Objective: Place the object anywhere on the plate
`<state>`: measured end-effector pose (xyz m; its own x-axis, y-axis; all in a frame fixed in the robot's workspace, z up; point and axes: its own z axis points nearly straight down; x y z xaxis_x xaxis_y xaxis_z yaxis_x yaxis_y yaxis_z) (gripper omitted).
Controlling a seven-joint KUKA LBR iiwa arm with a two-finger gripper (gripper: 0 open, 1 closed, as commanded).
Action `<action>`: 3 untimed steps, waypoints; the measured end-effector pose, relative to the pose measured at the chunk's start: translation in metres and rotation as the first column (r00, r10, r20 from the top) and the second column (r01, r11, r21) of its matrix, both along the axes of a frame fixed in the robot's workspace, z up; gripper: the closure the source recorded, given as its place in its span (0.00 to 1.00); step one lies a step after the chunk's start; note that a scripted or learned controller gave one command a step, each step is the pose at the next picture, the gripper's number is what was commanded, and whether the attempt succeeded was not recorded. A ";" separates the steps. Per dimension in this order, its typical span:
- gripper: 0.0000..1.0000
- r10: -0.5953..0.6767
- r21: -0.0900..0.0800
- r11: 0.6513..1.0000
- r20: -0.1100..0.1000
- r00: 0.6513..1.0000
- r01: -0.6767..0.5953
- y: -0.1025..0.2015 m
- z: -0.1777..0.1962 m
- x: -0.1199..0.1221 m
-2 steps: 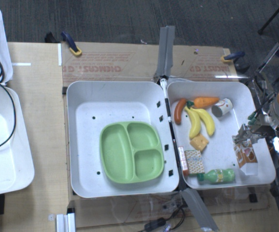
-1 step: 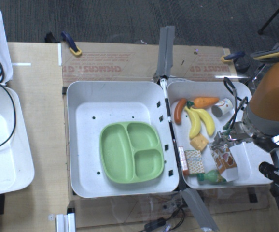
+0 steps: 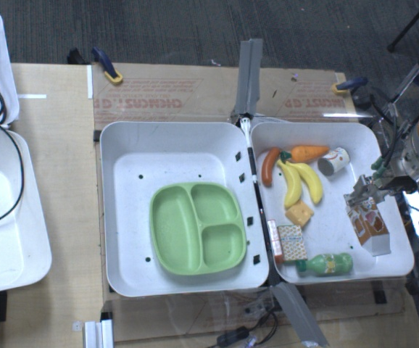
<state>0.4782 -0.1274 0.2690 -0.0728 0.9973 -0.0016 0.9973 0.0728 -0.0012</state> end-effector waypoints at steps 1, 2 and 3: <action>1.00 -0.057 0.001 0.998 -0.004 0.998 0.057 0.079 -0.054 0.035; 1.00 0.066 0.000 0.998 -0.002 0.998 -0.066 0.169 -0.079 0.058; 0.00 0.066 0.000 0.998 -0.002 0.998 -0.066 0.169 -0.079 0.058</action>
